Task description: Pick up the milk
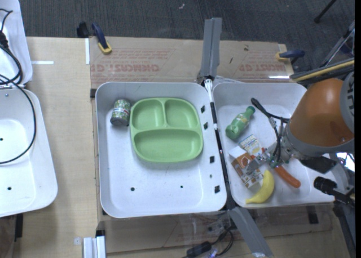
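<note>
Near edge, right bin (pixel 299 198): one yellow banana (pixel 263 189) lies close to the front wall, with little room between it and the rim. Just beyond it, one orange carrot (pixel 289 178) lies at a slant, its upper end under the arm. One milk carton (pixel 248 163), white with red and orange print, lies flat near the bin's middle, touching or just beside the banana's upper end, and close to the bin's left wall. The end effector (pixel 269 160) stands at the carton's right edge; whether it is clenched or released cannot be told, since the wrist and cables cover it. One green bottle (pixel 240 124) lies tilted farther back, apart from the carton, with bare floor around it.

Left bin (pixel 152 195): one green three-compartment plate (pixel 166 128) sits in the far half, leaving the near half as open floor. One small jar with a patterned label (pixel 120 112) lies just beside the plate's left rim, near the bin's left wall.

One arm (pixel 321 117), grey with an orange band, covers the right bin's far right part. Behind both bins, cardboard (pixel 152 59) lies on the tabletop (pixel 62 59), with two clamps, one (pixel 100 38) at left and one (pixel 290 54) at right. At far left, white basins (pixel 22 161) are cut off by the frame.
</note>
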Robot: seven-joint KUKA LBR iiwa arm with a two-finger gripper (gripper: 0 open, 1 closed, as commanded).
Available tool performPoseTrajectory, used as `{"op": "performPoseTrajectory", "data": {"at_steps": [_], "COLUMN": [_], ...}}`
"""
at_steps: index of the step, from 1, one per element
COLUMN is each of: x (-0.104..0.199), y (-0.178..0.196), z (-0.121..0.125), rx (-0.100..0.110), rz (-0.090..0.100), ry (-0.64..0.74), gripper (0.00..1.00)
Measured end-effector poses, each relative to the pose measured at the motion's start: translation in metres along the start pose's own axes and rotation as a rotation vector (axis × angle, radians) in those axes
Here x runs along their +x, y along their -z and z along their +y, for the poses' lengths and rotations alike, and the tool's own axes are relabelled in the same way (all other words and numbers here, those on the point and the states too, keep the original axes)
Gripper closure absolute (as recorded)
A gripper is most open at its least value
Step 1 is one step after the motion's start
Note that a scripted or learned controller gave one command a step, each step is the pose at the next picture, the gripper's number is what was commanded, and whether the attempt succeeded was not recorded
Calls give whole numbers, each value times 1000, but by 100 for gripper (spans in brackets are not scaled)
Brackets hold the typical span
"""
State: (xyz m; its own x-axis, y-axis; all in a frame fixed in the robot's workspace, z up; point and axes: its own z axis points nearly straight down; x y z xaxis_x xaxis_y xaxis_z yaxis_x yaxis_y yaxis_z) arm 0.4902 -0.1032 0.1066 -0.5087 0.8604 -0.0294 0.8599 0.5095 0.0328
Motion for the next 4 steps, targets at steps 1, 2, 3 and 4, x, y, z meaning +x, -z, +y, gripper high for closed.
{"op": "performPoseTrajectory", "data": {"at_steps": [1, 2, 3, 4], "x": [-2, 0, 92, 92], "y": [0, 12, 86, 86], "z": [2, 3, 45, 45], "rx": [-3, -1, 27, 28], "rz": [3, 14, 34, 34], "ry": [283, 282, 325, 324], "gripper": [0, 100, 100, 0]}}
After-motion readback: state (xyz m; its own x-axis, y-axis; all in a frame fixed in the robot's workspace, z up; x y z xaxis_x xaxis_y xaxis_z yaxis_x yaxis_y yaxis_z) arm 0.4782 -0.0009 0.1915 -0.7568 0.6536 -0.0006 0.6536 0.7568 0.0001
